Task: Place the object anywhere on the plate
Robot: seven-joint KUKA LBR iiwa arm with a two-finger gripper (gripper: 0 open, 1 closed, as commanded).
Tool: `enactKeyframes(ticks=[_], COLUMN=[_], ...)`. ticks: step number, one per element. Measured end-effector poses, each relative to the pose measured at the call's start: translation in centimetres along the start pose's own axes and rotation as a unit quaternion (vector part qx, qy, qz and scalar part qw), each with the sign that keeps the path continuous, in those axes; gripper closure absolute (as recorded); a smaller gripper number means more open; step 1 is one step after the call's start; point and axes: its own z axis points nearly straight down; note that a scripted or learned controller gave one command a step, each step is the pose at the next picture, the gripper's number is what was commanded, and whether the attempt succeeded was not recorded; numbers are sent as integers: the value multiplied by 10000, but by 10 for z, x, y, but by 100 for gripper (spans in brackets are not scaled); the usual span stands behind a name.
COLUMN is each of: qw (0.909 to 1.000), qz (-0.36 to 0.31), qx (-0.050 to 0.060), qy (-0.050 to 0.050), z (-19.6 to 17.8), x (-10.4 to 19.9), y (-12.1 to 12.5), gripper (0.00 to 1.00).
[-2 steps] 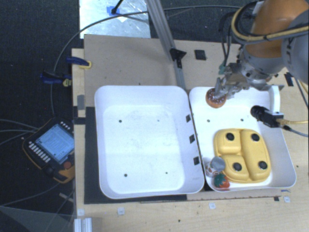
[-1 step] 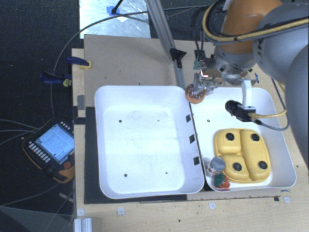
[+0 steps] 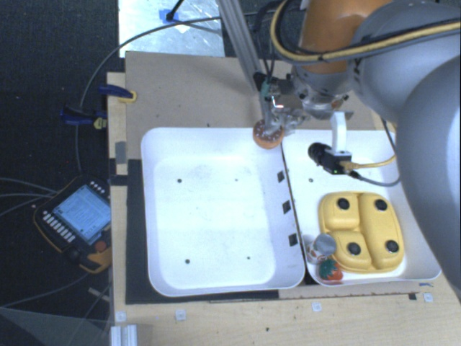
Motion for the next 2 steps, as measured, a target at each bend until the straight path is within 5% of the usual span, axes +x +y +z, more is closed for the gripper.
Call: enactKeyframes(ticks=[1,2], qw=[10000,10000], qz=[1,13], qx=[0,7], qy=[0,-3], z=[7,7], x=[52,50], y=[11,11], gripper=[100,0])
